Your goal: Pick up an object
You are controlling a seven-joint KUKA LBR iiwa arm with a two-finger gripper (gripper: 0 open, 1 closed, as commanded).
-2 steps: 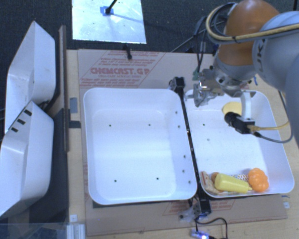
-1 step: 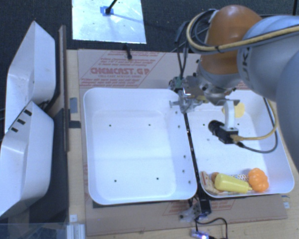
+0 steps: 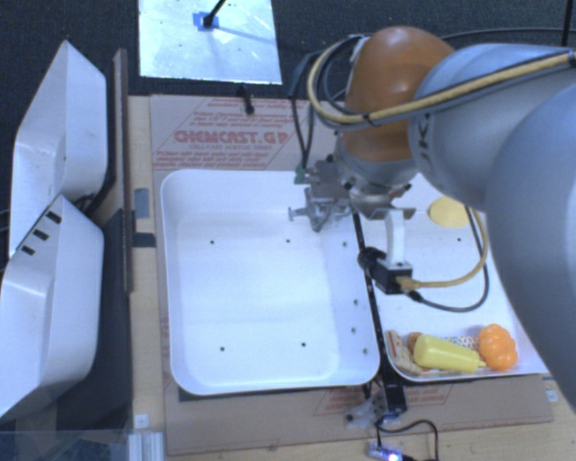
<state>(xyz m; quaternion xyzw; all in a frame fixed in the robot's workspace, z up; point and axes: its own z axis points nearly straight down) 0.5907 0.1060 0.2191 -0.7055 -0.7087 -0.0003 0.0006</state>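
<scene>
— What's on your left?

— The left bin (image 3: 259, 373), a bare white floor. My claw (image 3: 319, 209) hangs over its far right corner, about two o'clock from that bin's middle.

— Holding anything?

— Can't tell; my wrist hides the tips.

— And rightward?

— The right bin (image 3: 461, 257). A pale yellow piece (image 3: 448, 211) lies at three o'clock from my claw. At five o'clock, along the near rim, a yellow block (image 3: 445, 353) touches an orange ball (image 3: 497, 346).

White bins (image 3: 259, 353), orange ball (image 3: 498, 346), yellow cylinder (image 3: 446, 354), orange-banded grey arm (image 3: 499, 133).
</scene>
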